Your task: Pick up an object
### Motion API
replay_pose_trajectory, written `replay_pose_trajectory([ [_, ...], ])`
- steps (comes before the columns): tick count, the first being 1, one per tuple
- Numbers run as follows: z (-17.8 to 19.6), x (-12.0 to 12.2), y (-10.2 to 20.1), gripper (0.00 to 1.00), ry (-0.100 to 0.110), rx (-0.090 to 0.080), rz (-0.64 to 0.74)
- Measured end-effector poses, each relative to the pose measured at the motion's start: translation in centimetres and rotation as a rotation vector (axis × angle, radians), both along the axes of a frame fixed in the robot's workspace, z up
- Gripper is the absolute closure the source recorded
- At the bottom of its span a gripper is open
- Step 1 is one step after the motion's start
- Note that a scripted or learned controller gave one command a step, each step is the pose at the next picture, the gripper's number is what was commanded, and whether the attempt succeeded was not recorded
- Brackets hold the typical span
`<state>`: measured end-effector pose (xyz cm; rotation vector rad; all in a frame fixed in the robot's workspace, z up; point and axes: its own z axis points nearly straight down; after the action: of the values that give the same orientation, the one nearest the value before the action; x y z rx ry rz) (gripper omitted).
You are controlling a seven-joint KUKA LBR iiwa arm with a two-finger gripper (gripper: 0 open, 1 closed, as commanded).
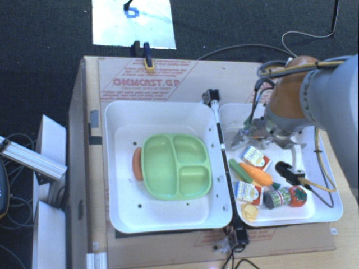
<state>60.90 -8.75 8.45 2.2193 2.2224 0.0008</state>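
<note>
My gripper (245, 138) hangs low over the upper left part of the right bin (325, 203), with the grey arm reaching in from the right. Just below it lies a small red-and-white carton (256, 157). Further down the bin are an orange carrot (258, 175), a green vegetable (238, 169), a second small carton (247, 192), a dark can (276, 198), a red tomato (298, 196) and a yellow piece (251, 211). Nothing shows in the gripper's grasp.
The left bin (120, 150) holds a green divided plate (175, 166) with an orange-brown sausage (137, 164) along its left side. A ridge (222, 150) separates the two bins. Cardboard (146, 80) covers the bench behind the bins.
</note>
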Motion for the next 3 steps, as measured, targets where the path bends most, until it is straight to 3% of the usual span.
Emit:
replay_pose_trajectory([
  [1, 0.0, -6.7, -0.8, 0.0, 0.0, 0.0, -0.001],
  [2, 0.0, -7.4, -1.3, 0.0, -0.001, 0.0, 0.0],
  [3, 0.0, -1.8, -0.4, 0.0, -0.002, 0.0, 0.002],
])
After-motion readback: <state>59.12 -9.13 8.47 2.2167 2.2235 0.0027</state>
